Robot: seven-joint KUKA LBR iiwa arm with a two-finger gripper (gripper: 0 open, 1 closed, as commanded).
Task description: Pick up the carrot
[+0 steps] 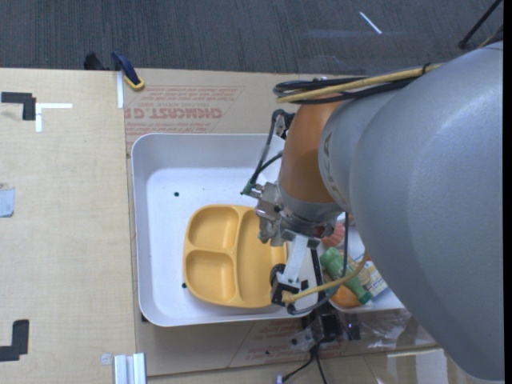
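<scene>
Carrot point(345, 298), seemingly the orange bit half hidden under the arm point(416, 182), lies near, down-right of the end effector point(274, 232); its long axis is unreadable. Whether the end effector is open, I cannot tell.

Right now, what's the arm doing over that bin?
The arm reaches in from the right. Its gripper is low over the white bin, at the right edge of the yellow divided plate. What looks like the carrot, an orange thing beside a green piece, lies further right, half hidden under the arm and apart from the gripper. Nothing shows as picked up yet.
</scene>
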